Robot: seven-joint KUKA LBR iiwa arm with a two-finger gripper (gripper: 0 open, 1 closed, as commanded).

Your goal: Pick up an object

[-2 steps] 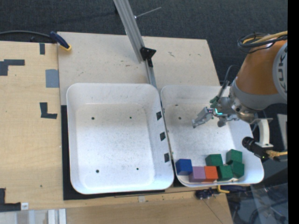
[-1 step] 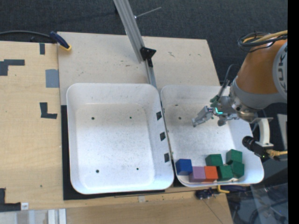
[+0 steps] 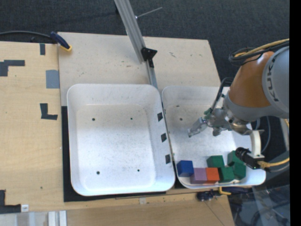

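Blocks (image 3: 211, 171) crowd the right bin's (image 3: 188, 95) near edge below the claw (image 3: 197, 128), whose state I cannot tell.

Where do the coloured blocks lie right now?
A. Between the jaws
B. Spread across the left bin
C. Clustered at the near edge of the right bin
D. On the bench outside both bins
C: the blue block, purple block, orange block and green blocks sit together along the right bin's near edge.
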